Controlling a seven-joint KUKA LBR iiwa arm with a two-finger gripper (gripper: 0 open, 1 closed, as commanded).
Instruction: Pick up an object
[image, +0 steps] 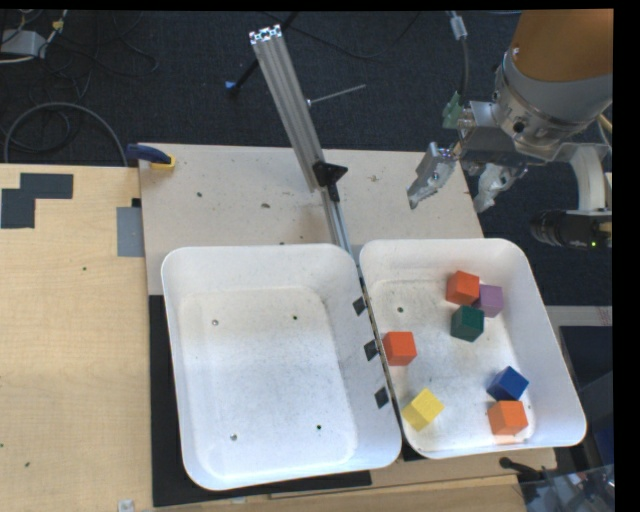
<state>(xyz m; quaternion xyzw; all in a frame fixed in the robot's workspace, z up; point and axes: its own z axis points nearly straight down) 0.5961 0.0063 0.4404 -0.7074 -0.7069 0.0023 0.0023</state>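
I see two white bins (262, 262) on my pale wooden tabletop (60, 330). The right bin holds an orange cube (462, 287) touching a purple cube (491, 298), a dark green cube (467, 323), an orange-red cube (400, 347), a yellow cube (424, 408), a blue cube (508, 383) and another orange cube (507, 417).
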